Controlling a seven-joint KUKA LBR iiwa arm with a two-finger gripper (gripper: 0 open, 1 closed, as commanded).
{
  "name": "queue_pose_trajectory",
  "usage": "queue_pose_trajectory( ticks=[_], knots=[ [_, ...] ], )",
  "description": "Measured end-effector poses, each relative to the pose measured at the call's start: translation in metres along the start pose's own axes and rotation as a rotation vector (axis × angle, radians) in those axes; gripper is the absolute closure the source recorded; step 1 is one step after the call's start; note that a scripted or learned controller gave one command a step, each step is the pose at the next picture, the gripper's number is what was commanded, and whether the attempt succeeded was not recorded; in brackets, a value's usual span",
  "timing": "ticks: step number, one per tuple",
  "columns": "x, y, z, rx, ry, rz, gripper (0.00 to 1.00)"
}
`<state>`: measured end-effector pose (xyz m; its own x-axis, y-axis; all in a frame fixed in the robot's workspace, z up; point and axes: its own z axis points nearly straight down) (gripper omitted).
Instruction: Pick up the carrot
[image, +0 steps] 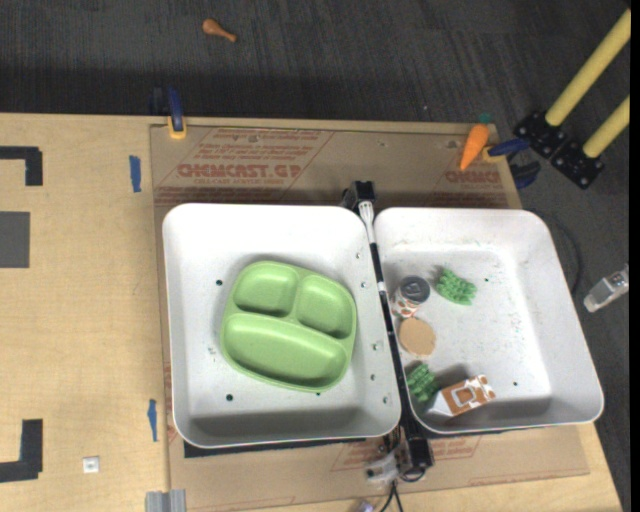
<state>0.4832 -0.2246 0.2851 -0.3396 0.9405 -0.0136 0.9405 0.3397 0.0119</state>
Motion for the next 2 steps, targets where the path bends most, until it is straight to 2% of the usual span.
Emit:
queue_pose_trajectory(
  ticks=[1, 2],
  knots=[
    [-0.001, 0.001, -0.010, -0.003, -0.004, -0.001, 1.00],
    [0.001, 0.000, 0.004, 0.008, 0.015, -0.446, 1.00]
  ],
)
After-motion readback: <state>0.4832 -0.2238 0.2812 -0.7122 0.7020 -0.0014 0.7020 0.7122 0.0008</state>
